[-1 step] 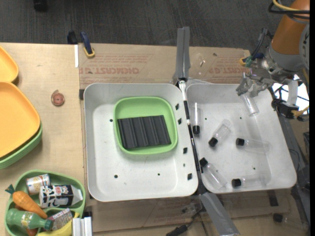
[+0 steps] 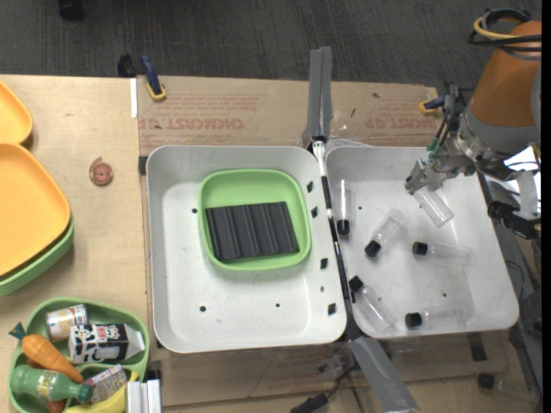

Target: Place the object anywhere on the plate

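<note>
A square green plate [image 2: 255, 180] lies in the left bin [image 2: 172, 256], with a dark grey ribbed slab [image 2: 256, 231] resting on it. Several clear plastic vials with black caps lie scattered in the right bin [image 2: 482, 299]; one vial [image 2: 386, 232] is near the middle and another vial [image 2: 342, 206] lies by the left wall. My gripper [image 2: 422, 180] hangs over the right bin's far right part. A clear vial [image 2: 435, 206] sits just below and in front of the gripper, and I cannot tell whether it is held.
More vials lie near the right bin's front edge [image 2: 430, 317] and front left corner [image 2: 365, 300]. Orange plates [image 2: 26, 205] and a green bowl of groceries [image 2: 77, 351] sit on the bench to the left. A metal divider [image 2: 319, 93] stands behind the bins.
</note>
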Action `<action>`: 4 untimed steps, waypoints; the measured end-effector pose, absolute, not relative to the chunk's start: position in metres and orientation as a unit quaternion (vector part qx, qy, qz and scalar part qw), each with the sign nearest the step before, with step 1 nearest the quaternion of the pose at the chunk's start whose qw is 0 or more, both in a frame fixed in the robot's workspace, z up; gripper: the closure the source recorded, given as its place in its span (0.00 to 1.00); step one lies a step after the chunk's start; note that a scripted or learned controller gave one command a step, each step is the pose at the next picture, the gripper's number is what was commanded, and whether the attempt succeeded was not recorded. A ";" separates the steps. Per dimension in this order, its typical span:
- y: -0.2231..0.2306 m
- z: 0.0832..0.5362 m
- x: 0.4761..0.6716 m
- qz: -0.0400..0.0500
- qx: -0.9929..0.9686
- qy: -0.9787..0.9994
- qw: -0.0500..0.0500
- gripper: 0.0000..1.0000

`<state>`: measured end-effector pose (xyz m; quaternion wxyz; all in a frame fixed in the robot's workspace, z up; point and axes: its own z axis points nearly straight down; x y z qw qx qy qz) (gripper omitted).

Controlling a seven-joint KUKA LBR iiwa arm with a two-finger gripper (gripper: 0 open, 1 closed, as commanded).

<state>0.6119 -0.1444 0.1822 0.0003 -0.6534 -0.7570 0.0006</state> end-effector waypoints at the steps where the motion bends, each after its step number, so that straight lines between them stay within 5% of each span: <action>1: -0.129 0.184 0.579 0.001 -0.580 -0.814 0.001 1.00; 3: -0.095 0.194 0.507 0.000 -0.495 -0.869 0.001 1.00; 4: -0.046 0.215 0.508 0.000 -0.475 -0.880 -0.001 1.00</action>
